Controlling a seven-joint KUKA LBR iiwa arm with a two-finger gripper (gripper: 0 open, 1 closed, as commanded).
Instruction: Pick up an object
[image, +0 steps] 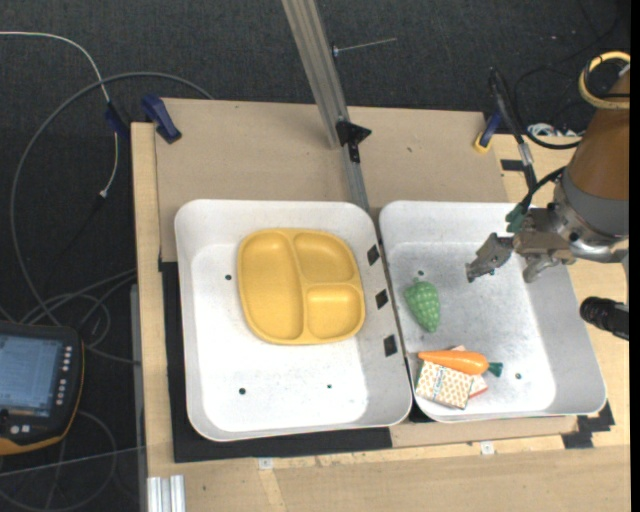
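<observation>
The right bin (540, 330) holds a green bumpy toy vegetable (423, 305) near its left wall. An orange carrot (455, 361) lies at the front, partly on top of a small patterned packet (444, 386). My gripper (510, 264) hangs over the upper right part of this bin, to the right of and behind the green vegetable. Its two dark fingers are spread open with nothing between them.
A yellow divided plate (300, 285) sits in the left bin (215, 380). A metal pole (322, 70) rises behind the bins, where they meet. Blue clamps (160, 118) grip the bench's back corners. A tablet (35, 375) and cables lie on the floor at left.
</observation>
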